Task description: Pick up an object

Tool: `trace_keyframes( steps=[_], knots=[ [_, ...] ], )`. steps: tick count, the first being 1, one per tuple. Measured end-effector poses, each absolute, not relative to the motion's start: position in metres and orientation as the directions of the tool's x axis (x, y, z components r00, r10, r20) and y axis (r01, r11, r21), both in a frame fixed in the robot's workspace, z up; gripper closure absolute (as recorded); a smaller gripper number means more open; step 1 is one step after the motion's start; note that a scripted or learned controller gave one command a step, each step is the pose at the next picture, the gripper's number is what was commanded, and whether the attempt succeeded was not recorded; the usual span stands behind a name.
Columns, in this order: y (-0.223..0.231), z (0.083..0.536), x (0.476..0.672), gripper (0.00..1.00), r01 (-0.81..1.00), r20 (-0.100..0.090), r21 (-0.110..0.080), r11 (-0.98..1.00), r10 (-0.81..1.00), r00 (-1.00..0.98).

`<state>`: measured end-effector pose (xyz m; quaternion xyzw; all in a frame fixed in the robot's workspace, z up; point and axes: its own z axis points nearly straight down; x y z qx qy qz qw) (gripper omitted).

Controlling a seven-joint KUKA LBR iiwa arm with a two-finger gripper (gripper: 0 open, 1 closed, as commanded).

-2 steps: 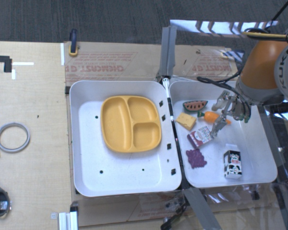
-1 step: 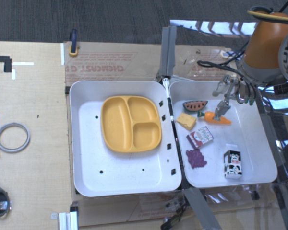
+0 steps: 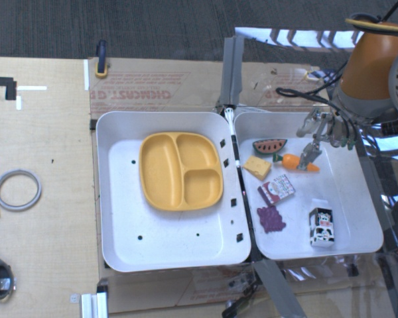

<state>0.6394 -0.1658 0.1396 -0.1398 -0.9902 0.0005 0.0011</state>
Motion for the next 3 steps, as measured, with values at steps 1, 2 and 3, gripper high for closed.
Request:
trace_keyframes(
  steps=[1, 2, 3],
  knots=[
    [-0.152, 0.088, 0.634, 0.0, 0.575, 0.002, -0.003, 0.818, 0.575, -0.818],
    [-0.152, 0.094, 0.635, 1.0, 0.572, 0.004, -0.005, 0.82, 0.572, -0.82],
    [-0.079, 0.188, 0.652, 1.0, 0.776, 0.001, -0.004, 0.631, 0.776, -0.631]
  ],
)
